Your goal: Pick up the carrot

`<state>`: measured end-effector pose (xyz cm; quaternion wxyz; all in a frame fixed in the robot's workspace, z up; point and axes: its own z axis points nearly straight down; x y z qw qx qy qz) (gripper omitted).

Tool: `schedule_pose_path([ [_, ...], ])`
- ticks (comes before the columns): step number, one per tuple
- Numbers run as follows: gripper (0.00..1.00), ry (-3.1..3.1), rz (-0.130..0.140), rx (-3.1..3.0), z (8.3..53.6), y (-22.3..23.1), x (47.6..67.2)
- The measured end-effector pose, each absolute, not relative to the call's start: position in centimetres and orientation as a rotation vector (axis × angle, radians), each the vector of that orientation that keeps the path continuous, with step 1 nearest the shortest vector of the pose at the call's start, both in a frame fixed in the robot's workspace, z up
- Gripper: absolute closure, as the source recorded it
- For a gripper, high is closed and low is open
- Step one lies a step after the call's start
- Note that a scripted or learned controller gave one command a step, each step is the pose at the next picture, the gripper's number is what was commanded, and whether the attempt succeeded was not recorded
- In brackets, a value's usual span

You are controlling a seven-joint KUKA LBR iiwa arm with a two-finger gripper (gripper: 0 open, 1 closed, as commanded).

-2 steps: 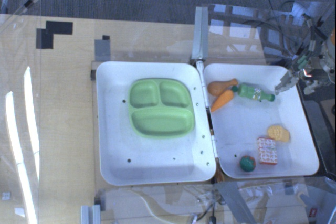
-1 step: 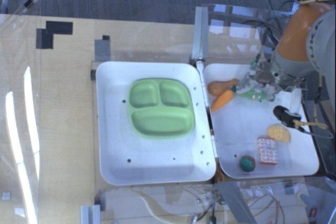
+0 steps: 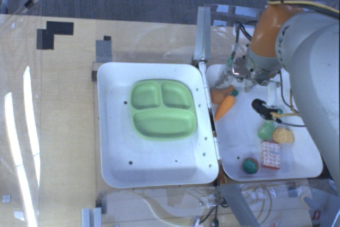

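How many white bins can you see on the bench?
2. The shallow white left bin holds a green plastic divided plate. The shallow white right bin beside it holds the orange toy carrot and other small toys; the arm covers part of it.

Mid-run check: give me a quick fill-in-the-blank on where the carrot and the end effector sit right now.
1. The carrot lies in the ____ bin of the view.
2. The divided tray in the other bin is ____ in colour.
3. The end effector hangs near the right bin's ____ edge.
4. The carrot's leafy tip is ____ in colour.

Missing words: right; green; far; green
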<state>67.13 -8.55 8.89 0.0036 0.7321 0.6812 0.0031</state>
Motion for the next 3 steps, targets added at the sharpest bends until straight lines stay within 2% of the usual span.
schedule_pose_path([
  [1,1.00,2.141,0.015,2.283,10.1,-8.3,67.3],
  [2,1.00,2.119,0.010,2.314,18.7,-0.3,65.6],
  [3,1.00,2.241,0.006,2.197,18.6,-4.1,56.9],
])
